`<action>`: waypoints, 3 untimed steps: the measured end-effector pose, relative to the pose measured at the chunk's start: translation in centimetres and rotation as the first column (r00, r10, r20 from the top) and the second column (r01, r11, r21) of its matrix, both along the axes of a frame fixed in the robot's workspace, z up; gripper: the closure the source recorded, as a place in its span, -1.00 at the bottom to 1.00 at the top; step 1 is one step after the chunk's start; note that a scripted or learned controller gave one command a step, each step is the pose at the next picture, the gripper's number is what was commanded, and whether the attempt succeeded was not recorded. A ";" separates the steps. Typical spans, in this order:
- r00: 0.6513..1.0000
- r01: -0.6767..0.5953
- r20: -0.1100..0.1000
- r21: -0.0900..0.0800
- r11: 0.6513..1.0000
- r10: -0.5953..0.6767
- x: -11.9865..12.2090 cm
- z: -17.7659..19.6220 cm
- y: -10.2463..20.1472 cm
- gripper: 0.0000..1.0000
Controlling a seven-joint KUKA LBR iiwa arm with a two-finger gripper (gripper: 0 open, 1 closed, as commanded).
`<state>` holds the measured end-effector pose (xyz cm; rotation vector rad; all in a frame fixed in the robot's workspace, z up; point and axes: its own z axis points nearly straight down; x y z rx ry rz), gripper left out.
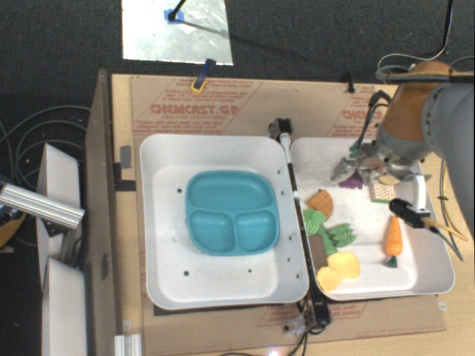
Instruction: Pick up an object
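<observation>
My gripper [346, 170] hangs low over the back left part of the right bin [438, 273]. A small purple piece [355, 183] lies just under and in front of its tip; whether they touch is unclear. To its right rests a beige waffle-patterned piece [382, 192]. An orange carrot [393, 235] lies near the right wall. Along the bin's left side are an orange-brown piece [320, 201], a dark green piece [315, 222], a lighter green leafy piece [342, 234] and two yellow pieces [344, 265], [327, 277].
The left bin [159, 199] holds a teal divided plate [231, 212]. A black divider rail [295, 199] runs between the bins. The grey arm with its orange band [404, 117] comes in over the right bin's back right corner.
</observation>
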<state>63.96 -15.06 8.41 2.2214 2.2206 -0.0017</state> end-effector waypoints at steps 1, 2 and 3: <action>1.000 -0.003 0.005 0.001 1.000 0.003 0.3 1.3 0.1 1.00; 1.000 -0.003 0.005 0.001 1.000 0.003 0.3 1.3 0.1 -1.00; 1.000 -0.003 0.008 0.001 1.000 0.003 0.4 2.4 0.1 1.00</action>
